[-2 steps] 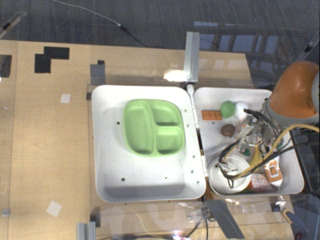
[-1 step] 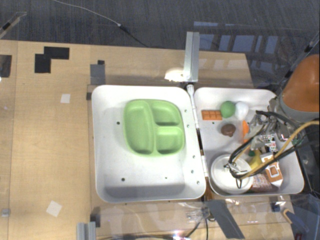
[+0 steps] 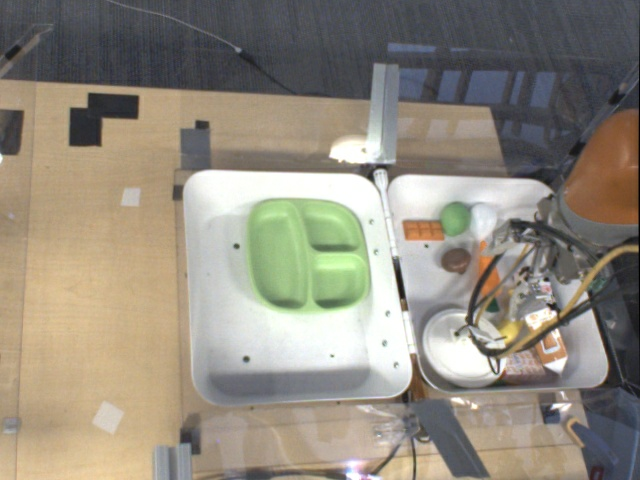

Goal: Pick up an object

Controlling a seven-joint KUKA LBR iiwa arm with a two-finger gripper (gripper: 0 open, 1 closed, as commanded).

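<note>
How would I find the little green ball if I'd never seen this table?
Look at the right bin, where the arm is reaching in. Near its far edge, next to an orange block, sits the green ball. It is the round green thing among that bin's objects.

My bench (image 3: 90,298) looks like pale smooth wood. The green tray (image 3: 305,253) looks like matt plastic, and the white bins (image 3: 215,368) look smooth.

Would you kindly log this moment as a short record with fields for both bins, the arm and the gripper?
left bin: holds a green divided tray, lying flat
right bin: green ball, orange block, brown round object, white bowl, a packet
arm: reaches in over the right bin
gripper: low over the right bin, state unclear
</note>
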